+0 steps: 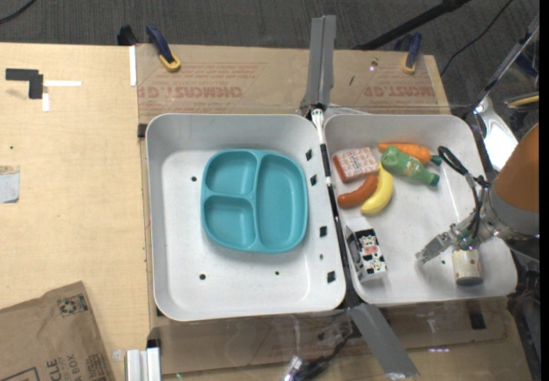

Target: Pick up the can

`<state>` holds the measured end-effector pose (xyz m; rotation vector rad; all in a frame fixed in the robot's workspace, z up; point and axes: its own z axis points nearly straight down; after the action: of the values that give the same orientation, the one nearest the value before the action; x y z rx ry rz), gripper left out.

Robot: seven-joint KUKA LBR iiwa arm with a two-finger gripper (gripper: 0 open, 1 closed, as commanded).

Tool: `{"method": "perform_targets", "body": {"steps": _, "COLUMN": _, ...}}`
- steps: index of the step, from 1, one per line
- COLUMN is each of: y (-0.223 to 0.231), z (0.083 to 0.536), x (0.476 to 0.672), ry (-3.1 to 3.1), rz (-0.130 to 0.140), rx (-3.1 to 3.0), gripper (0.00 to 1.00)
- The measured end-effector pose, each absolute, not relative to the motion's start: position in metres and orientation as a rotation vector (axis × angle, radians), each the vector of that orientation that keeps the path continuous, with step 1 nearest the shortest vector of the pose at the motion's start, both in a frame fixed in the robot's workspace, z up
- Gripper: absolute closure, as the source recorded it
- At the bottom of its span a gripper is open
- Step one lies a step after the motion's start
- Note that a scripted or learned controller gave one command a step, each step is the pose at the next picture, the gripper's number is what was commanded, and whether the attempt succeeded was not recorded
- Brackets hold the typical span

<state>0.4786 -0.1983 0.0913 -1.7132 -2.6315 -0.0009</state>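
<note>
**Can sits just beside the gripper, in the near right corner of the right bin**

The can point(467, 267), a small pale cylinder, is in the right bin point(403, 289), close to the bin's near right corner. It seems to stand upright, with its long axis vertical, though it is too small to be certain. The gripper point(455, 244) is directly next to it. From the gripper, the can lies slightly toward the near edge of the bin and a little to the view's right. Whether the two touch cannot be told. Nor can it be told whether the gripper is open or closed, and nothing is visibly held in it. In my judgement the coming move depends on that small offset: the gripper must be centred over the can before it closes.

There is one can and one arm to reach it. Well apart from the can, the same bin holds:

- one cow-patterned carton point(367, 253)
- one banana point(380, 192)
- one sausage point(358, 192)
- one red-and-white packet point(354, 163)
- one green bottle point(409, 167)
- one carrot point(407, 150)
- one black looped thing point(452, 161)

The left bin point(171, 225) holds one teal divided plate point(255, 200). Both bins rest on the tabletop point(69, 182).
</note>
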Motion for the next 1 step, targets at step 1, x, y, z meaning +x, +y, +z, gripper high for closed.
{"method": "perform_targets", "body": {"steps": 1, "y": -0.1556, "z": 0.1636, "x": 0.5262, "ry": -2.416, "rz": 0.002, "rx": -2.01, "gripper": 0.0}}
